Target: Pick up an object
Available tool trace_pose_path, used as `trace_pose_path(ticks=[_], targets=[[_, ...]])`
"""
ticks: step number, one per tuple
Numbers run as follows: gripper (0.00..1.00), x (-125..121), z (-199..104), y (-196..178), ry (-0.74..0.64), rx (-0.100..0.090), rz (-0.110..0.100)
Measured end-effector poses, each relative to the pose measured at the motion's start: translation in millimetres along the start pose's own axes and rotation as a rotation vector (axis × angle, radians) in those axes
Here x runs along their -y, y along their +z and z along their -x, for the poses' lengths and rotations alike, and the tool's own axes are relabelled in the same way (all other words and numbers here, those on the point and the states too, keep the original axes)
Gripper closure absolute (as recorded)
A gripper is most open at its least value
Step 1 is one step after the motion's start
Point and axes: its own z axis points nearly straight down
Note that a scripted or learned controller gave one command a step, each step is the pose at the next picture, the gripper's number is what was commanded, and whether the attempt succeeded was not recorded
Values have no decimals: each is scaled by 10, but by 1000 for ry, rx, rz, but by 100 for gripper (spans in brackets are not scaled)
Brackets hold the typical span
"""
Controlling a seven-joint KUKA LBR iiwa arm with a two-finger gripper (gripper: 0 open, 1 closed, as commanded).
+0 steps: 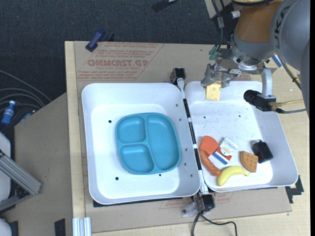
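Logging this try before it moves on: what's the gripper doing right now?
Gripper: shut on the yellow cheese wedge, which hangs between its fingers over the far end of the right bin.

Two shallow white bins are being viewed from above. The left bin (93, 132) is being occupied by a blue divided plate (147, 142). In the right bin's (275, 127) near end, a banana (232, 174), a waffle (249, 161), an orange piece (207, 144), a small packet (222, 153) and a black object (262, 150) are being kept close together. At its far rim, a yellow cheese wedge (213, 92) is apparently being gripped between the fingers of the gripper (217, 80).
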Motion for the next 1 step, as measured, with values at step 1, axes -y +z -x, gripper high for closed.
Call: trace_pose_path(ticks=[1], targets=[[100,512,-261,-348,0,-1,-5]])
